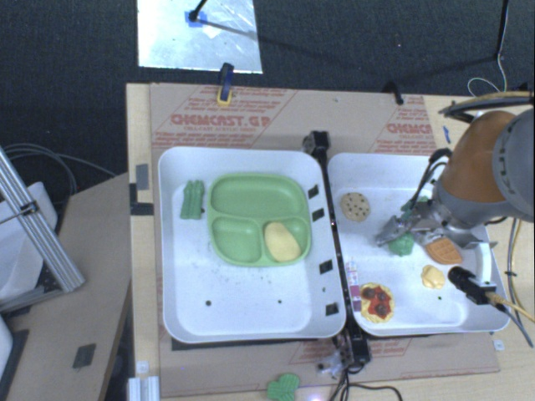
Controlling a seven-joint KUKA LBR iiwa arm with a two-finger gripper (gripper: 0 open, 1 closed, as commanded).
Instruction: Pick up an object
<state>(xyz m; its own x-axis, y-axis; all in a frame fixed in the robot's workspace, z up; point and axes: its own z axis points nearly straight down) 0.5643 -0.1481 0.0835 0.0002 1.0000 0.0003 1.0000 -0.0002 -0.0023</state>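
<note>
Two white bins sit side by side on my tabletop, and I'm working the right bin, reaching in from three o'clock. My pincer is down low near the middle of that bin, right on top of a small green piece that peeks out just under its tip at about six o'clock. Whether my fingers are apart, together, or clamped on that green piece, I cannot tell; the metal and the toy blur into one shape from up here. Around me: a round cookie at ten o'clock from the pincer, an orange pastry-like piece just beside the green one at three o'clock, a small yellow bit at five o'clock, and a pizza slice down at seven o'clock near the bin's front corner. Over in the left bin, a green divided plate carries a yellow lump, with a green bean-like piece at its nine o'clock. Risks, as I judge them: the green piece is small and low, so my fingertips could skid over it or pinch only an edge and drop it on the lift. The orange piece lies so close that I might nudge it or trap both together.
</note>
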